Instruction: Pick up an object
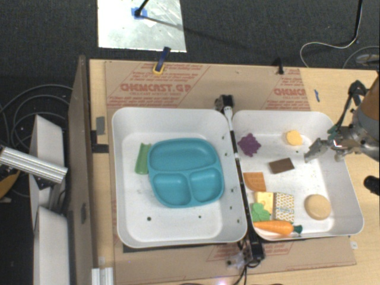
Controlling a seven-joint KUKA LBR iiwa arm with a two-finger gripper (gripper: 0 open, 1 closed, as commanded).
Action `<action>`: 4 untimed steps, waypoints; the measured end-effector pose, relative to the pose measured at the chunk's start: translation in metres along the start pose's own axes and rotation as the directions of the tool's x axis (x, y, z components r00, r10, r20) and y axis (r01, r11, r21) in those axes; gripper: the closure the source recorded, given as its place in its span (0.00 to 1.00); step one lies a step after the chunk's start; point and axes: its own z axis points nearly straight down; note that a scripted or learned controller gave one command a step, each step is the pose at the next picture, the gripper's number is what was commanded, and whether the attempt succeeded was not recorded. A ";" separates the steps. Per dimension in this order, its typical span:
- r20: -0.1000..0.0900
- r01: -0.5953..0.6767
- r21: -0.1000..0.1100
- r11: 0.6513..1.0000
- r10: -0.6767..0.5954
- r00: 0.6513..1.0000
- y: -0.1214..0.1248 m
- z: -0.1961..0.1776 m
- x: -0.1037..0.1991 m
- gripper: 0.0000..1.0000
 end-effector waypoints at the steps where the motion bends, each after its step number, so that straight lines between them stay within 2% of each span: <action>1: -0.002 0.004 -0.005 1.000 -0.004 1.000 0.037 0.108 0.037 0.00; 2: 0.001 0.004 -0.014 1.000 -0.004 1.000 0.040 0.089 0.034 1.00; 3: 0.001 0.004 -0.013 1.000 -0.004 1.000 0.039 0.090 0.034 0.00; 4: 0.006 -0.001 -0.015 1.000 0.001 1.000 0.027 0.101 0.048 0.00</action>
